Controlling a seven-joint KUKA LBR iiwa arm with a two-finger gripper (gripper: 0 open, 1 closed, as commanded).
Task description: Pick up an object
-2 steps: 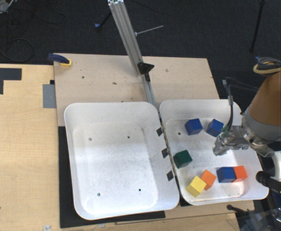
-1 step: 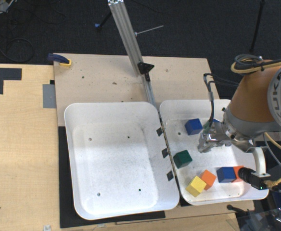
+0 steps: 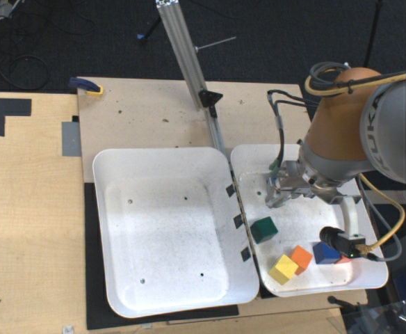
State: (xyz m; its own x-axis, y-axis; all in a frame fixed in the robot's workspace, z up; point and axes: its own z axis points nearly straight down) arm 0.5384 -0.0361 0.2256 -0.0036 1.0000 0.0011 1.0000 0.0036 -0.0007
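Over the right bin [image 3: 370, 280] the arm [image 3: 359, 127] reaches in from the right side, its grey body and broad orange band bulking above the bin's far half, cables looping over its top. The wrist points down and toward the left, ending in the gripper [image 3: 278, 192], which hangs low over the bin's upper left part, near the divide between the two bins.

Four small blocks lie in the near half of the same bin. A dark green block [image 3: 263, 229] sits closest to the gripper, just below it and near the bin's left wall, apart from the metal tips. Farther toward the near rim, a yellow block [image 3: 283, 268] and an orange block [image 3: 301, 257] rest touching each other. A blue block [image 3: 325, 253] lies just to their right, beside a black fitting on the arm's cabling.

The gripper's tips are small and blurred against the white floor; whether the jaws are wide or narrow cannot be told, and no block is seen between them.

The left bin [image 3: 119, 186] sits beside the right one, its white floor speckled with dark dots.
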